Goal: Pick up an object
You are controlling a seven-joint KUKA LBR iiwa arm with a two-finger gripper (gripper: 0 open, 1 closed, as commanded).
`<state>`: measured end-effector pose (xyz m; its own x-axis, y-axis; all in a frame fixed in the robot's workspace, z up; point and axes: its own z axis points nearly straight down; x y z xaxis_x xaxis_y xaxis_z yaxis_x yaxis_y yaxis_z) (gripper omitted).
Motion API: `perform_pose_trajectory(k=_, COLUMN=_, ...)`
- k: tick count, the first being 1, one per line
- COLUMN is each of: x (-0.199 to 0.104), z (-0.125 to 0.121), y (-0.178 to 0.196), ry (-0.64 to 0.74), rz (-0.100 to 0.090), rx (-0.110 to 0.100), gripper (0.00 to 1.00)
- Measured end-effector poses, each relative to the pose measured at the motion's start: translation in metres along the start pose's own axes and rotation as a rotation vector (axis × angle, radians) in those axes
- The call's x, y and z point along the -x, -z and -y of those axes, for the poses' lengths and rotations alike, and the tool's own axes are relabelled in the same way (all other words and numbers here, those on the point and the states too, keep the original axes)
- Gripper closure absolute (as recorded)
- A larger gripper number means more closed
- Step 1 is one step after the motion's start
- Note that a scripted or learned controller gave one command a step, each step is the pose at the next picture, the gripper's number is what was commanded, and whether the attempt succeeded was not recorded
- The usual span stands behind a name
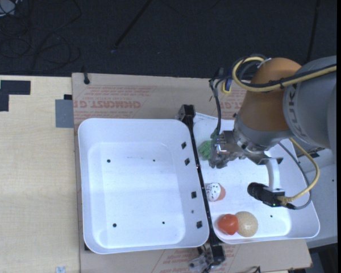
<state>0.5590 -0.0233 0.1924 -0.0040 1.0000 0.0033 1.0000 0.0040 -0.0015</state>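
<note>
My gripper (217, 157) reaches down into the right bin (307, 223) near its left wall, under the grey arm with the orange band (270, 92). A green object (205, 148) lies right beside the gripper's left side, partly hidden by it. Lower in the same bin sit a small white speckled piece with an orange patch (215, 191), a red ball (228, 223) and a tan ball (246, 223) touching each other near the front wall. The arm covers the bin's back part.
The left bin (136, 186) is a shallow white tray bordering the right one along a black divider (194, 169). A black cable plug (264, 194) hangs over the right bin. Cardboard lies under both bins, and a wooden bench spreads to the left.
</note>
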Motion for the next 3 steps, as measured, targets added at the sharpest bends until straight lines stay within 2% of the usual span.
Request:
perform_pose_trajectory(k=1, x=-0.048, z=-0.044, y=-0.005, ry=0.001, rz=0.002, rx=0.001, gripper=1.0)
perform_pose_trajectory(k=2, x=-0.117, z=-0.087, y=-0.005, ry=0.002, rz=0.001, rx=0.002, gripper=1.0)
perform_pose_trajectory(k=3, x=-0.114, z=-0.084, y=-0.006, ry=-0.001, rz=0.005, rx=-0.002, gripper=1.0)
